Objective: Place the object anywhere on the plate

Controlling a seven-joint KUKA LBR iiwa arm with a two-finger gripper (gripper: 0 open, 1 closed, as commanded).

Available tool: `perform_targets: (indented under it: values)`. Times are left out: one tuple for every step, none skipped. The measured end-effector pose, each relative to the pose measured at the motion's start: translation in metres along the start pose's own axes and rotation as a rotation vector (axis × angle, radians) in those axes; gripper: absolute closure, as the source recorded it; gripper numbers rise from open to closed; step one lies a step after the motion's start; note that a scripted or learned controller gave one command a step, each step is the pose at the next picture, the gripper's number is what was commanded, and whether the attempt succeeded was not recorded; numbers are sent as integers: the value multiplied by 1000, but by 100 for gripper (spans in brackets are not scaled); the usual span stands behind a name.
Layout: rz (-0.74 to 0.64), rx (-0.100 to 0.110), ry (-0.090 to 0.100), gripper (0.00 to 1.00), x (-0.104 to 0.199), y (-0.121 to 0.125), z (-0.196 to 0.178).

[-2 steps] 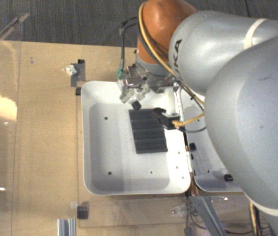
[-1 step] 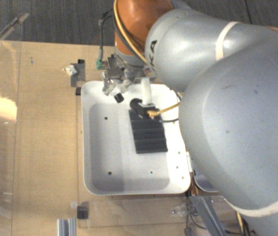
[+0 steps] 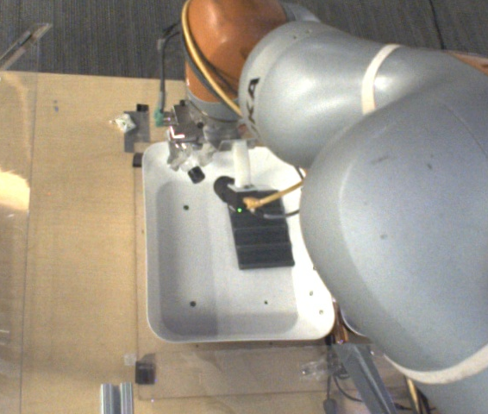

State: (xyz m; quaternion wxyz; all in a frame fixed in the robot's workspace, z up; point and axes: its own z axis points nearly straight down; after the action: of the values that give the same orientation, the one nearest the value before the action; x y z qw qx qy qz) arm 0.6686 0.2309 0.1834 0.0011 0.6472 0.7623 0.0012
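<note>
Starting at the gripper point(image 3: 185, 152), we find it hanging over the upper rim of the white bin point(image 3: 184, 266), close to that bin's upper left corner. We cannot tell whether it is released or clenched, because the wrist above crowds it and the metal parts blur together. A small dark bit point(image 3: 195, 175) sits just under it; we cannot say whether it belongs to the tool or is a loose thing, so we do not count it as held. Moving outward, the orange band point(image 3: 227, 24) and the grey arm point(image 3: 339, 93) sweep in from the right and cover the right side of the bench point(image 3: 63, 231). We judge that this is why we cannot say where the object or the plate lies: whatever is beneath that bulk is hidden. A few dark specks mark the bin floor. A dark fixture point(image 3: 143, 126) stands on the bench just beside the bin's upper corner, and a small black block point(image 3: 145, 371) rests near its lower left corner. We judge the placing not yet done.
</note>
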Motion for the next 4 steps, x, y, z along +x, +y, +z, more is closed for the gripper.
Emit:
perform_targets:
  values:
    - [-228, -2, 0, 100, -2, 0, -17]
    - [-365, 0, 0, 100, -2, 0, -17]
    - [-578, -3, 1, 100, -4, 0, -13]
    - [-486, -3, 2, 100, 1, -32, -8]
